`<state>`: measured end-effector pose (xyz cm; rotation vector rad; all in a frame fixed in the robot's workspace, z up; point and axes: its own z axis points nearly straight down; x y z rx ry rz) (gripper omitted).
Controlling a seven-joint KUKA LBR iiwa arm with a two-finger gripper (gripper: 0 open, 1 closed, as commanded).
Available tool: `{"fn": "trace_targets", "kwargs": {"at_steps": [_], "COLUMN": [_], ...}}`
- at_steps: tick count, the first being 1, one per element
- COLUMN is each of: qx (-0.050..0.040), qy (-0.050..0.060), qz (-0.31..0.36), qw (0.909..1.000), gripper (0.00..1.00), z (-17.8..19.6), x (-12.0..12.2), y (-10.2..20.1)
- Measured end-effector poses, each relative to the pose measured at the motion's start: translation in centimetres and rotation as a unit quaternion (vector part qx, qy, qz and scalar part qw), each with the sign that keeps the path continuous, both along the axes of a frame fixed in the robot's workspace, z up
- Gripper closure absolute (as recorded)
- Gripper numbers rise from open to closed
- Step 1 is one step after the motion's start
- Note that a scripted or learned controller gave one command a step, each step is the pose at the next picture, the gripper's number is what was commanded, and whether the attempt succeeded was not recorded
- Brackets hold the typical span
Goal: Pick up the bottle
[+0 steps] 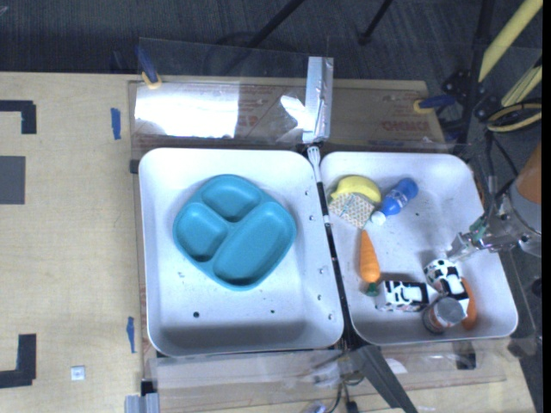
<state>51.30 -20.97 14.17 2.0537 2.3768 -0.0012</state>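
The bottle (396, 197) is small and blue with a white cap, and it lies on its side near the back of the right bin (430, 172), cap pointing front-left. My gripper (469, 243) hangs over the right side of that bin, to the front-right of the bottle and well apart from it. It sits just above a black-and-white cow toy (446, 275). Nothing of the bottle is between its tips.
Next to the bottle lie a yellow fruit (356, 187) and a mesh-patterned piece (348, 207). A carrot (368, 257), a second cow toy (404, 292), a can (442, 315) and another carrot (470, 308) crowd the bin's front. The left bin (164, 299) holds a blue divided plate (234, 229).
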Motion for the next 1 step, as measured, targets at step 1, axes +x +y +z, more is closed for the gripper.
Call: {"fn": "trace_targets", "kwargs": {"at_steps": [1], "qx": [0.0001], "qy": [0.000], "qz": [0.024], "qw": [0.9997], "gripper": [1.00], "z": [6.39], "x": [-3.28], "y": [-1.44]}}
